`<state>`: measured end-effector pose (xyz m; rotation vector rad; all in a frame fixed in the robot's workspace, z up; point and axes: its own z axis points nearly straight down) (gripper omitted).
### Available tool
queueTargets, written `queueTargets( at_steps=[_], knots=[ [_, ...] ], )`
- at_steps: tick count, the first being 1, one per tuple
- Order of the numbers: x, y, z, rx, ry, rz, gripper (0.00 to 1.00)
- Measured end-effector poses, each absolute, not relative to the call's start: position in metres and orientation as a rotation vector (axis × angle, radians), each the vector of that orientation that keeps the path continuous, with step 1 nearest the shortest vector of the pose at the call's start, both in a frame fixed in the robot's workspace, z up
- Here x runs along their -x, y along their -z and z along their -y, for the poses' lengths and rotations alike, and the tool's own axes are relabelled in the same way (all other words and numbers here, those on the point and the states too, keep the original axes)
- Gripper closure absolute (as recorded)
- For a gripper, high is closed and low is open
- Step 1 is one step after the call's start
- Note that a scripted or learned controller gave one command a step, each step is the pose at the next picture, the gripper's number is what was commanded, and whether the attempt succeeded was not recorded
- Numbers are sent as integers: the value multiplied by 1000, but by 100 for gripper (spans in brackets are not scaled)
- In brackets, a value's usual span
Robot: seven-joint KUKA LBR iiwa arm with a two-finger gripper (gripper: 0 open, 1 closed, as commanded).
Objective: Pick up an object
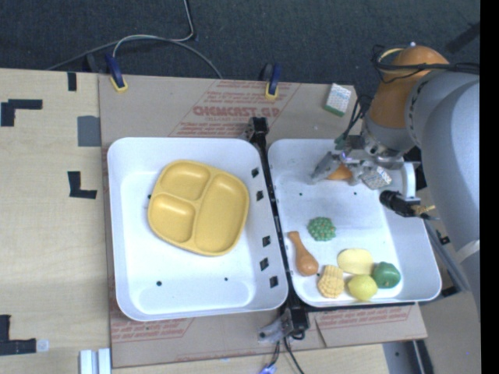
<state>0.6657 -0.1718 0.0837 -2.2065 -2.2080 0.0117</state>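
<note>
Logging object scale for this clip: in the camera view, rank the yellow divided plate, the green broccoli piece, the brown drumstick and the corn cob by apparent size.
1. Yellow divided plastic plate, far the largest.
2. Brown toy drumstick and yellow corn cob: alike, not ranked.
3. Green broccoli piece, smallest, narrowly.

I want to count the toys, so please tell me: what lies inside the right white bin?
Inside the right white bin: a green broccoli-like piece, a brown drumstick, a corn cob, a pale yellow piece, a yellow lemon, a green pepper. An orange item is partly covered by the gripper.
</note>
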Motion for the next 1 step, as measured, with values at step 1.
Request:
queueTargets(
  at_steps=[1],
  knots=[
    [-667, -84, 219, 2205, -3, 2212, 0]
  ],
)
